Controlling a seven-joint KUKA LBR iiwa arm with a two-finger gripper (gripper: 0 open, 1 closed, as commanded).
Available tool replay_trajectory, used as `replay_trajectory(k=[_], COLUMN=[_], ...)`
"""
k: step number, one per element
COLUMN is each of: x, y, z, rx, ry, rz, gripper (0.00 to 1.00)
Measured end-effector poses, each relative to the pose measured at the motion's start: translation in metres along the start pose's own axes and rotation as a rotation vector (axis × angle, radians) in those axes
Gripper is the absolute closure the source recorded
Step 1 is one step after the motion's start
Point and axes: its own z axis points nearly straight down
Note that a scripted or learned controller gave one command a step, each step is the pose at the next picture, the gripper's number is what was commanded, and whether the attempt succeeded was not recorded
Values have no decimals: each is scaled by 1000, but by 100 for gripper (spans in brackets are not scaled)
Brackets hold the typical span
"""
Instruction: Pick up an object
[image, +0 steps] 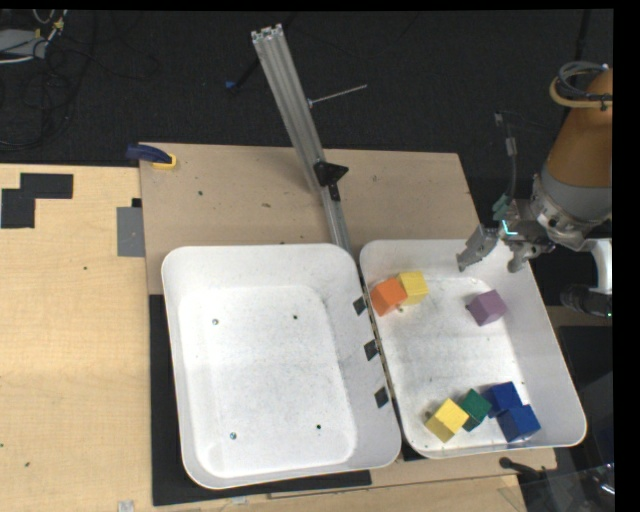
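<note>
Bench (240, 190) first, a pale wooden surface carrying two shallow white bins side by side, with a slanted aluminium rail (296, 110) rising behind them. Of the two, the left bin (200, 270) has nothing but specks on its floor, while the right bin (560, 400) holds all the blocks. Over the far right corner of that bin hangs the arm (578, 150), grey and orange, with its gripper (497, 252) spread apart, two fingers splayed and nothing between them. Just below and near the gripper lies a purple block (486, 307), apart from it. Further left, by the bin's inner wall, an orange block (388, 295) touches a yellow block (413, 287). At the near edge sits a cluster: another yellow cube (447, 420), a green cube (475, 408), and two blue cubes (510, 410) bunched together.
</note>
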Motion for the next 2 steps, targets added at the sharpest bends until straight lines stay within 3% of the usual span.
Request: replay_trajectory(k=[1,2], x=[0,-4], y=[1,-1], z=[-3,42], rx=[-5,0], ry=[-2,-1], rz=[-3,1], gripper=[0,0])
